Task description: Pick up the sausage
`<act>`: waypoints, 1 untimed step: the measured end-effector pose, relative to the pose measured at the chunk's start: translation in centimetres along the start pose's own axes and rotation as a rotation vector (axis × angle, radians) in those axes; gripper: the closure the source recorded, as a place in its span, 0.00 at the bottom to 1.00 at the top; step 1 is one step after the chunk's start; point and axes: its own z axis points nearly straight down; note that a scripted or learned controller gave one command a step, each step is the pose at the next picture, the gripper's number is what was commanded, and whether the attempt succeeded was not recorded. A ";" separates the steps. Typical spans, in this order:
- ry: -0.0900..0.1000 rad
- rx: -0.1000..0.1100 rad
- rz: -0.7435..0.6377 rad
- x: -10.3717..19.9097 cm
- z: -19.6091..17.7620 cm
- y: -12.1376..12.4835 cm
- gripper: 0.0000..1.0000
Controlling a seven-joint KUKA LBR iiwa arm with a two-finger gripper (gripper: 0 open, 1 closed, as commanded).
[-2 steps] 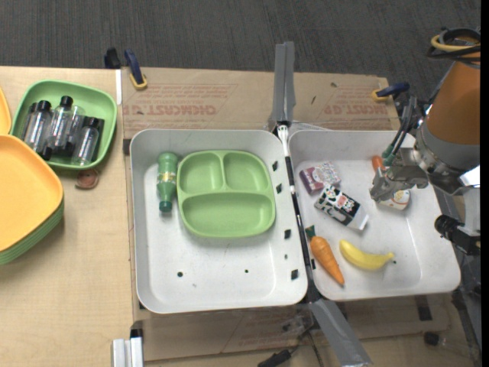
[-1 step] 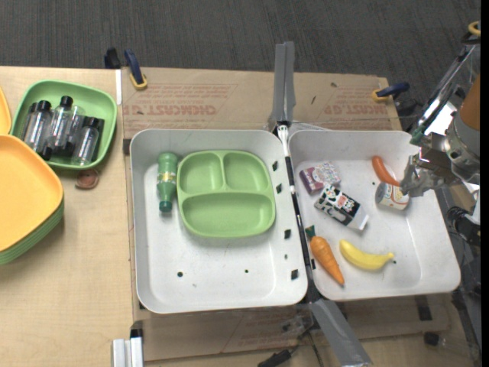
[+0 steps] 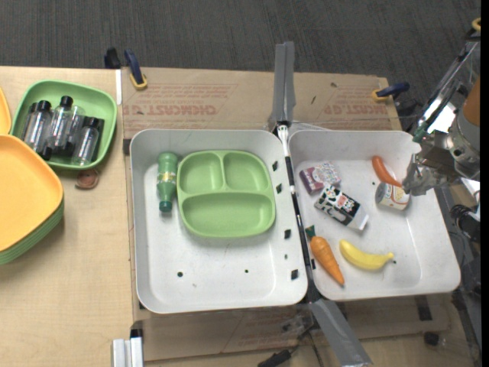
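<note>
The grey metal hand (image 3: pixel 416 180) hangs low over the right shallow white plastic bin (image 3: pixel 428 277), near its right wall; whether it is spread or pressed together cannot be told. Just left of the hand lies the slim orange-red sausage (image 3: pixel 386 170), slanted, its lower end touching a small white-and-orange tin can (image 3: pixel 392 196) that sits right beside the hand. Further left are a black-and-white milk carton (image 3: pixel 338 204) and a purple packet (image 3: pixel 318 177); below the hand, a yellow banana (image 3: pixel 367 256) and an orange carrot (image 3: pixel 327 258).
</note>
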 end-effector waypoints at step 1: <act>-0.002 0.003 -0.001 -0.1 -0.8 0.0 1.00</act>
